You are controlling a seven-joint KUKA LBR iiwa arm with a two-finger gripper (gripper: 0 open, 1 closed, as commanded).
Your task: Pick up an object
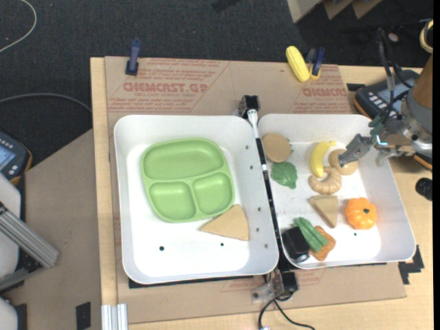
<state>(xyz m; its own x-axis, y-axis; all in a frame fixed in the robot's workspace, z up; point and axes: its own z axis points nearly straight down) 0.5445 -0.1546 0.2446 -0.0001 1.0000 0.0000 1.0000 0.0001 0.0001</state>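
From the overhead camera I read "CHEMCAST" printed in red on the brown board (pixel 172 84) under both bins. My gripper (pixel 347 155) reaches into the right bin (pixel 392 205) from the right; its tip sits over the croissant (pixel 328 179), beside the banana (pixel 319 157). I cannot tell how far the jaws are open, nor whether they hold anything. An orange pumpkin (pixel 361 213) lies nearby.

From my seat, the arm (pixel 421 108) is cut off by the right edge. The claw (pixel 346 158) covers part of the banana (pixel 318 158) and croissant (pixel 327 181), and I cannot tell whether it grips either.
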